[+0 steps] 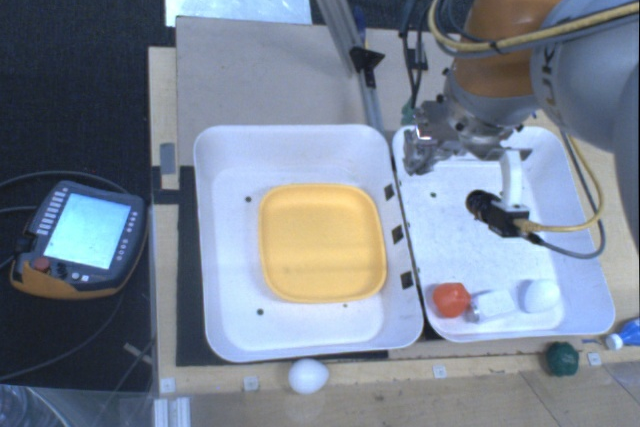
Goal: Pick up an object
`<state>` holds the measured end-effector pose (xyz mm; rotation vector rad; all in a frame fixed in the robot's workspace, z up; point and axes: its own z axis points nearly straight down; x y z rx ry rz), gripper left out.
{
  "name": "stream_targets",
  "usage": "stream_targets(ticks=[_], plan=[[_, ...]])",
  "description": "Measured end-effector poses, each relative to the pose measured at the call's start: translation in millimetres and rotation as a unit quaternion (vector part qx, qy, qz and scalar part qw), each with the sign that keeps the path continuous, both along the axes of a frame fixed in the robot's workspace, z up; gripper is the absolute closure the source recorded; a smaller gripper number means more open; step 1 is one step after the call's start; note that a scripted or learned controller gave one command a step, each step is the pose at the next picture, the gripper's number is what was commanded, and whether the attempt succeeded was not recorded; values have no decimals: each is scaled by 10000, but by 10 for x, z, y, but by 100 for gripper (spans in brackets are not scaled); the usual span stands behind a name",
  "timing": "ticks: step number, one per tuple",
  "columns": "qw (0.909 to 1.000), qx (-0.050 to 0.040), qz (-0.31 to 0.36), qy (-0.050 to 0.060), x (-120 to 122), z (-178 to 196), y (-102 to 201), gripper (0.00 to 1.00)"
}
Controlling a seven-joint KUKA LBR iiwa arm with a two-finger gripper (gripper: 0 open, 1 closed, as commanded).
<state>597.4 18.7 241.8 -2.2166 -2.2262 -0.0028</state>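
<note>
Left bin (215, 245) is holding a yellow plate (323, 242), lying flat at its middle; right bin (590, 305) is carrying an orange object (450, 299), a small white piece (493, 304) and a white ball (541, 295) along its near edge, well apart from the gripper (418, 155); risk (my guess): a descent from here is hitting bare floor or the bin divider, since nothing is lying under it; arm is leaning in from the right, wrist over the right bin's far-left corner; finger state, cannot tell.
</note>
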Motion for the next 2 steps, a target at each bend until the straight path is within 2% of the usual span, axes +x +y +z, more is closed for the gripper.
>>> stream_targets(ticks=[2], plan=[[10000,-2,-4,10,-596,-225,800,100]])
